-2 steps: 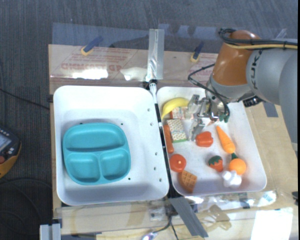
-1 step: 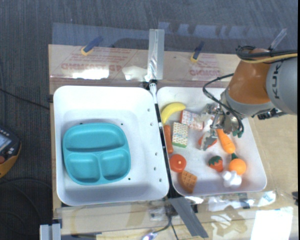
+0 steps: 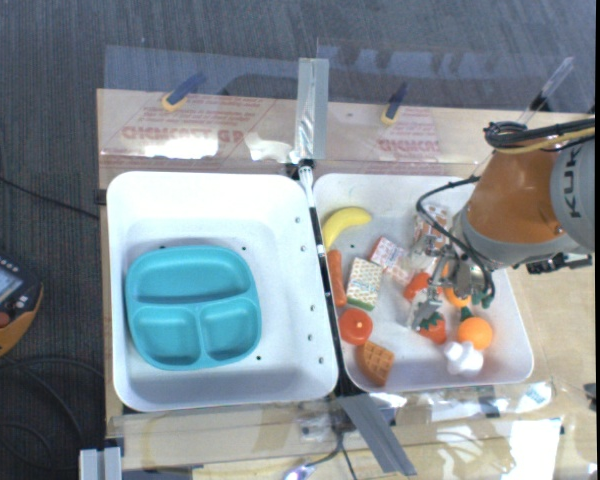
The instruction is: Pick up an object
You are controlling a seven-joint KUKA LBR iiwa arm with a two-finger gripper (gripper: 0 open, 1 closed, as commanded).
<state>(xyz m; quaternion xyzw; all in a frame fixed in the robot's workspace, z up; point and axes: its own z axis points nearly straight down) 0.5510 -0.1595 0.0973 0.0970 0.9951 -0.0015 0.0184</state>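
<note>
You are looking down on the bench (image 3: 130, 118), which carries two shallow white bins side by side. The left bin (image 3: 180, 193) sits well to the left of the tool and holds a teal divided tray (image 3: 192, 303) with three compartments. The right bin (image 3: 510, 353) is the one the tool is in, and it is crowded with small toy foods.

The arm (image 3: 525, 203) comes in from the right, its orange band above the wrist hanging over the right bin's upper right part. Below it the tool (image 3: 435, 288) points down into the clutter; you cannot tell from here whether it is released or clenched, because cables and nearby toys crowd its tip.

Of the things you might pick up, the yellow banana (image 3: 342, 223) lies up and to the left of the tool, near the bin's left wall. The orange carrot (image 3: 336, 276) lies along that same wall, left of the tool. A checkered box (image 3: 364, 283) and a pink patterned card (image 3: 387, 253) lie between the carrot and the tool. A red tomato (image 3: 356, 325) and a waffle (image 3: 376, 361) lie below and to the left. An orange fruit (image 3: 475, 331) sits just below and to the right of the tool, with a white piece (image 3: 464, 358) touching it underneath. A small red and green piece (image 3: 432, 326) lies just beneath the tool.
</note>
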